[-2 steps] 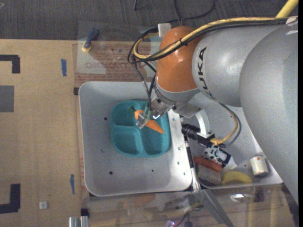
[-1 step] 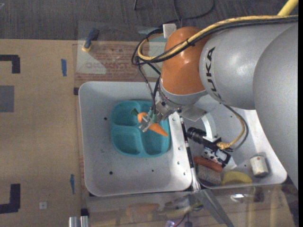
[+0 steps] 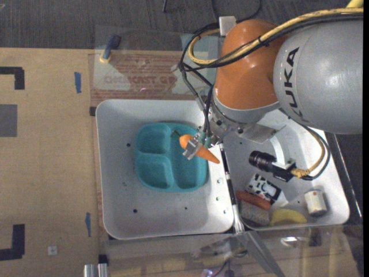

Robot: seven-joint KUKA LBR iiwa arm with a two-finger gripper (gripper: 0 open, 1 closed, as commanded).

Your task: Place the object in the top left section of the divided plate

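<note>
A tan bench (image 3: 46, 154) bears two shallow white bins, left (image 3: 115, 201) and right (image 3: 337, 206), side by side.

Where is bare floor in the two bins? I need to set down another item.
The left bin has bare floor left of and below the teal divided plate. The plate's right edge is crowded by the gripper and an orange carrot. The right bin's lower part holds a banana and other items.

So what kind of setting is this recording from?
Most likely a robotics lab test bench: a KUKA arm reaches over two white bins, blue tape marks dot the board, and toy food sits beside a teal divided plate.
</note>
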